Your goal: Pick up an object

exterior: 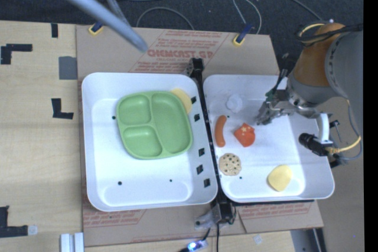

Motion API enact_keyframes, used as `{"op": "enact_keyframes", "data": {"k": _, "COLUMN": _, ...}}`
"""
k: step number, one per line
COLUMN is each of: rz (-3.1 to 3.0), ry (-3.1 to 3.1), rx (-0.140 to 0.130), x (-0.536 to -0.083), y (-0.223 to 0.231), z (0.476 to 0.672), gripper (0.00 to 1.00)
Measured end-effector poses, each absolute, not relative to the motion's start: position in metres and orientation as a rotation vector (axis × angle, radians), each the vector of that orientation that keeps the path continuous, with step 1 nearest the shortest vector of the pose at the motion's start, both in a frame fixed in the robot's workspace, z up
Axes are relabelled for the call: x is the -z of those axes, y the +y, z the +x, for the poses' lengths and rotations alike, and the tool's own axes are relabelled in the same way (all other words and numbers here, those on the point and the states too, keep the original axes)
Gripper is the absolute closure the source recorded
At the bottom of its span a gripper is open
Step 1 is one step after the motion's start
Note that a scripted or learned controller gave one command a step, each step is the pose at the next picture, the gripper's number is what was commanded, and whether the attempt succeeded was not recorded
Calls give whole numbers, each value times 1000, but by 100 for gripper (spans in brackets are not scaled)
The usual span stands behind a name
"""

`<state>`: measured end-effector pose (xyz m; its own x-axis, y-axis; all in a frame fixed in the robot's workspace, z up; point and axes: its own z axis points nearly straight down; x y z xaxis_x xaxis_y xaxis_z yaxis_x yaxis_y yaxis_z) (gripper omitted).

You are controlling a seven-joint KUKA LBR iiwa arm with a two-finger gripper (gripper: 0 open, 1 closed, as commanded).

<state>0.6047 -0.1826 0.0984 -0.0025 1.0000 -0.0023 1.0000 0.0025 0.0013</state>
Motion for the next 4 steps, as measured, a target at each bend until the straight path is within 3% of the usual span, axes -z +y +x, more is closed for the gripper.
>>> {"op": "enact_keyframes", "data": {"k": 2, "rz": 2216, "ry": 2220, "rx": -4, "x": -225, "y": -177, "z": 605, "gripper": 100}}
{"op": "enact_keyframes", "data": {"k": 3, "rz": 2217, "ry": 2221, "rx": -3, "x": -266, "y": -176, "z": 605, "gripper": 100}}
{"op": "enact_keyframes", "data": {"k": 4, "rz": 2216, "ry": 2228, "rx": 0, "x": -269, "y": -120, "z": 599, "gripper": 100}}
